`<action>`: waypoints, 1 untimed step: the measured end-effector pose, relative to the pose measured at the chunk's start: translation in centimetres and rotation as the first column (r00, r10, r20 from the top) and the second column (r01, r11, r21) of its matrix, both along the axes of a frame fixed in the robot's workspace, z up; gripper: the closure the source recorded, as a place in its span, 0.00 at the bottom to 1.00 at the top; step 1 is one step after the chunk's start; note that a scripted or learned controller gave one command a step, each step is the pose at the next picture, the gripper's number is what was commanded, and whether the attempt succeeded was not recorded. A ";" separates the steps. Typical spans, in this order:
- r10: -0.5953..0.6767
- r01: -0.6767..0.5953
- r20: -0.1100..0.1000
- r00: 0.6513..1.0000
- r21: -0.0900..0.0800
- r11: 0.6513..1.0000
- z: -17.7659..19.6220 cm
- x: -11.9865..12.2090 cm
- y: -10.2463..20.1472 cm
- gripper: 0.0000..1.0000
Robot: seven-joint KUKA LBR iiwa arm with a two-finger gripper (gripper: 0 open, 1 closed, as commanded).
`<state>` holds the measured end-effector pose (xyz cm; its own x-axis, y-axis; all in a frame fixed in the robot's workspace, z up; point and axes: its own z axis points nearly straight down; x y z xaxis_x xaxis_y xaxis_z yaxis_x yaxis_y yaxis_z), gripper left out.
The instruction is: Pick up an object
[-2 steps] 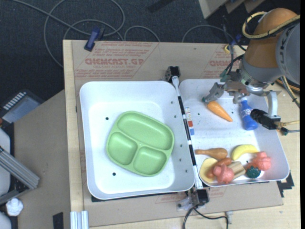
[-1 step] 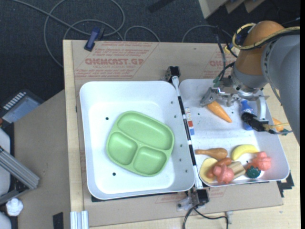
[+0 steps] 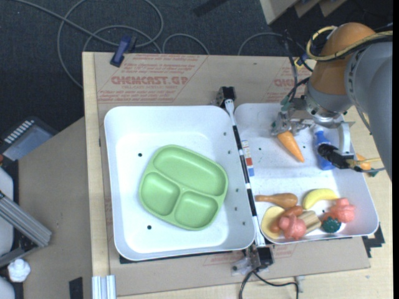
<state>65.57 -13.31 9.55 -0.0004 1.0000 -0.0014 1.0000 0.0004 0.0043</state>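
One carrot (image 3: 290, 144) lies just beside the end effector (image 3: 292, 124), toward the front; its long axis runs diagonally; whether the end effector is closed, I cannot tell.

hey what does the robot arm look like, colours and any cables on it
The arm is a thick, rounded grey body with an orange band above the wrist. Thin cables loop beside the band. Below sits a small metallic claw of grey and black parts.
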 end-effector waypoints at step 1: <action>0.002 -0.002 0.000 1.000 0.002 1.000 9.1 -0.5 8.7 1.00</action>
